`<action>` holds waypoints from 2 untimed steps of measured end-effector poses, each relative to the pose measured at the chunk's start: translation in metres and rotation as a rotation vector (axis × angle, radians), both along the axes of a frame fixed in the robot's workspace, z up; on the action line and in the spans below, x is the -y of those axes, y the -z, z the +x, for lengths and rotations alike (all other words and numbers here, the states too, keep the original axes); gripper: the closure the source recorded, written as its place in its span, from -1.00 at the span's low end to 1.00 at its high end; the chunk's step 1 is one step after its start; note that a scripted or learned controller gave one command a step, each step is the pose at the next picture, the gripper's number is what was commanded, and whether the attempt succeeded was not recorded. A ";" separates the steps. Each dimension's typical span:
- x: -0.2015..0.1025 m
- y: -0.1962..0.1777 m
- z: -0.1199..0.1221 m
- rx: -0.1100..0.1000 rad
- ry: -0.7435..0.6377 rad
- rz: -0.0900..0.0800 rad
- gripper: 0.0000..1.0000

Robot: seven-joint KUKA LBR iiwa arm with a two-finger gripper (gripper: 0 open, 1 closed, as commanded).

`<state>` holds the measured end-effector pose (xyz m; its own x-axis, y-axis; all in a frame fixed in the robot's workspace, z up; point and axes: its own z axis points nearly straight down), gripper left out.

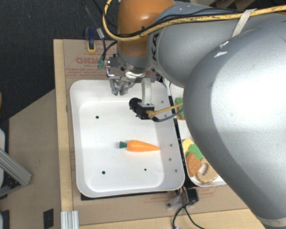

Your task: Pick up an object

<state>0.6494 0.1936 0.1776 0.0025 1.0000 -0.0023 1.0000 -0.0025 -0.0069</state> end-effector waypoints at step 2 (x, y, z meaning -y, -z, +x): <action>-0.027 -0.091 0.008 0.014 -0.009 0.006 1.00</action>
